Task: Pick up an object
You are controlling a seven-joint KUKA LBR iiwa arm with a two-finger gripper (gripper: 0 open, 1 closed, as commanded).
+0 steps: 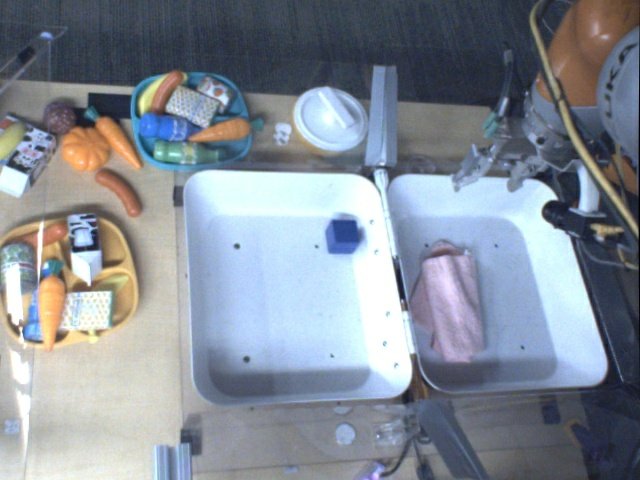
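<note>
Nothing picked yet. End effector (497,163) spread wide and empty, poised over the right bin's (580,358) far rim. Pink cloth (448,303) lying in that bin, blue cube (343,235) in the left bin (210,368). Descent, grasp and lift all remaining.

**Open floor in both bins, clutter confined to the bench's left**

The left bin (205,298) holds a single obstacle, a small blue block (343,235) near its upper right corner; the rest of its floor lies open. In the right bin (560,363), a folded pink cloth (449,301) takes up the left-centre, close to the divider wall (396,268), leaving free floor to its right and above it. The gripper (497,165) hangs over that bin's upper rim. Beyond the bins, a white lidded bowl (330,120) and a blue basket of toy food (192,120) crowd the far edge.
</note>
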